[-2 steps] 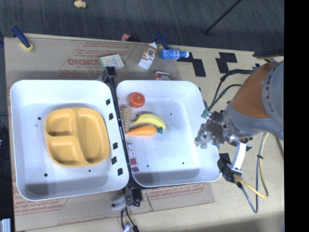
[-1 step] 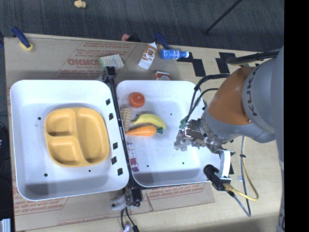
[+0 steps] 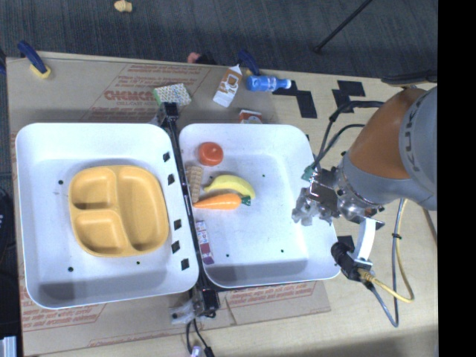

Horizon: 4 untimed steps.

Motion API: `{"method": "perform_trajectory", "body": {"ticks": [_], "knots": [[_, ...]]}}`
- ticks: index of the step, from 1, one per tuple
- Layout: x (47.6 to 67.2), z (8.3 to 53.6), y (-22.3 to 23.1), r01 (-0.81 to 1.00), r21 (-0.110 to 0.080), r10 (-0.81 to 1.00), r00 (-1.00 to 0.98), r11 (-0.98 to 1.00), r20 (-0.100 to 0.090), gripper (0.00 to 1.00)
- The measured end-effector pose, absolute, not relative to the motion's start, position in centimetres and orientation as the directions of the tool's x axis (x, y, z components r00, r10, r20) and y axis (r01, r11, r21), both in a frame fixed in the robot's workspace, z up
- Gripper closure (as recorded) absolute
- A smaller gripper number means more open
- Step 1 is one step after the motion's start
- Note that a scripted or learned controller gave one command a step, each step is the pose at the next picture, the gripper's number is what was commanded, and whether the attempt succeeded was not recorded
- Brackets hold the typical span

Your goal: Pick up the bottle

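Dark carpet lies behind the bench (image 3: pixel 349 303), and on the bench sit two white bins side by side. From where I stand, the left bin (image 3: pixel 44 199) has a yellow tray (image 3: pixel 119 208) with three sections in it. The right bin (image 3: pixel 275 236) has an orange ball (image 3: pixel 210 153), a banana (image 3: pixel 232 185), a carrot (image 3: pixel 217 201) and a small cone (image 3: pixel 194 178), all close together near its left wall. The bottle (image 3: pixel 266 84) is not in either bin. It is small and blue, and it lies on its side on the bench beyond the far edge of the right bin, near a little carton (image 3: pixel 227 86). The arm (image 3: pixel 394 155) comes in from the right side, and its end effector (image 3: pixel 311 207) is low at the right wall of the right bin, well apart from the bottle. I cannot tell how the end effector is set, because the parts there are small and tangled with wires. I see nothing in it. So I think the job has hardly started. The bottle looks untouched where it lies. The arm would have to go to the far side of the bin, come down over the bottle, grab it and lift it up. All of that is left to do.
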<state>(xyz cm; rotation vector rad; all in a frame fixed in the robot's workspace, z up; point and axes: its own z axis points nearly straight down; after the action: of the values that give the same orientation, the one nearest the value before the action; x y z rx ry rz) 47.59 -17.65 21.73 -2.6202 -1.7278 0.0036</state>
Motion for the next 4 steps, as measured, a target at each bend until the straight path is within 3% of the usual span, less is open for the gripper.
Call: {"method": "perform_trajectory", "body": {"ticks": [2, 3, 4], "knots": [[47.6, 21.7, -12.3, 0.999, -0.005, 0.999, 0.053, -0.053, 0.002, 1.0], [47.6, 23.0, -19.8, 0.987, -0.002, 0.987, 0.163, -0.163, 0.0, 1.0], [47.6, 17.5, -18.0, 1.0, -0.005, 1.0, 0.017, -0.017, 0.002, 1.0]]}}
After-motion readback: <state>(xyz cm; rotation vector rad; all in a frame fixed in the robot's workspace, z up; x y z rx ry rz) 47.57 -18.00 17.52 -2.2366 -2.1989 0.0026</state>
